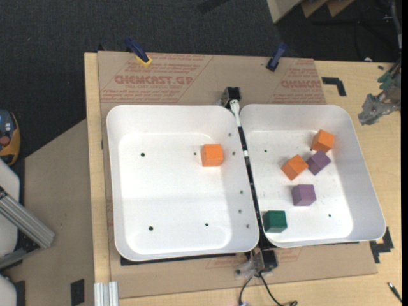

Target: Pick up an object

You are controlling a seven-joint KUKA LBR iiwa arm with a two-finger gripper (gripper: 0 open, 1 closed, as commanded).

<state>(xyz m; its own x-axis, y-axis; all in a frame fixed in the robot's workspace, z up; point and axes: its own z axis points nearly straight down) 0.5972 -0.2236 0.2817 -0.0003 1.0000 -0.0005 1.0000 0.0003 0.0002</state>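
Observation:
An orange cube (212, 155) lies alone in the left bin (159, 234), near its right wall. The right bin (357, 228) holds an orange cube (323, 141) at its upper right, and a second orange cube (294, 167) touching a purple cube (318, 162). Another purple cube (303, 194) sits below them, and a green cube (275, 220) lies in the lower left corner. My gripper (377, 109) hangs at the right edge of the view, outside the right bin's upper right corner and away from every cube.
Both bins rest on a cardboard sheet (191, 75) held by a yellow-tipped clamp (138, 52) and a blue clamp (276, 56) at the back. A black divider bar (245, 164) runs between the bins. Metal framing (25, 225) stands at the left.

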